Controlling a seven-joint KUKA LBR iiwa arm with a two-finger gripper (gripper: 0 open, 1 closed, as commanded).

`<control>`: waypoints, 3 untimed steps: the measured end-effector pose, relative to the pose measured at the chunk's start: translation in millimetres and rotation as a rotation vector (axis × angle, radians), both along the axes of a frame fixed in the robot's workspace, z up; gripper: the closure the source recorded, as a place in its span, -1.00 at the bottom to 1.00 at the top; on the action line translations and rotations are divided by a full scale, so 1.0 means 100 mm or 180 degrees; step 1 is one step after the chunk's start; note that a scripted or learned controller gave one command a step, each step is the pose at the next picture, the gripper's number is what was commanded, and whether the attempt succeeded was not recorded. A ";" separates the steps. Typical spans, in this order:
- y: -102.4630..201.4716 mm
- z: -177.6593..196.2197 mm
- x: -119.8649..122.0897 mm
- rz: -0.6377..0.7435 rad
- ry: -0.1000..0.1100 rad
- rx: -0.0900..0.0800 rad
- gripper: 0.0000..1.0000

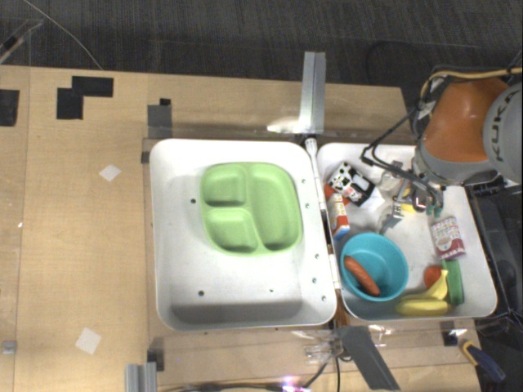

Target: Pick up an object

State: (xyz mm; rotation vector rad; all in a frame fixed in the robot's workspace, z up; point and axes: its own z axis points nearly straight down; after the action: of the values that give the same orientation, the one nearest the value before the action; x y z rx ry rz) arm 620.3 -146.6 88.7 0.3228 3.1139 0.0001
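Now at the right bin (482,300): grey arm (470,129) with orange band, reaching in from the right, gripper (398,211) hanging low over the bin's upper middle. Gripper's opening lost among cables and metal parts, so cannot tell whether wide or narrow; nothing seen held in it.

Around the gripper, all inside the right bin: black-and-white toy (351,182) just to its left, near the bin's upper left corner. Red-and-white tube (337,211) lying along the left wall, lengthwise. White packet with red print (446,237) just to the gripper's right and a little lower, apart from it. Blue bowl (376,264) directly below the gripper, upright, near the bin's lower left, with an orange-red sausage-shaped piece (362,276) lying inside. Yellow banana (422,306) along the bottom wall, just beside the bowl's right edge. Green piece (454,284) and small red piece (431,276) close above the banana, bunched in the lower right corner.

Beside it, on the wooden tabletop (73,243): left bin (176,300), holding a green divided tray (249,207), flat, toward the upper middle, well apart from the gripper.
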 end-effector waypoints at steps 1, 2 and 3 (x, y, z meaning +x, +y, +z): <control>0.44 0.01 -0.14 0.0241 -0.0009 -0.0007 -1.00; 0.44 0.16 -0.09 0.0260 -0.0054 -0.0015 1.00; 0.21 1.02 0.36 0.0864 -0.0020 -0.0016 1.00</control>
State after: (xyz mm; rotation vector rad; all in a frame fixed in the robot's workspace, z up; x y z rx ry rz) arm 655.9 -125.9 190.3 -0.1012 3.1225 -0.0041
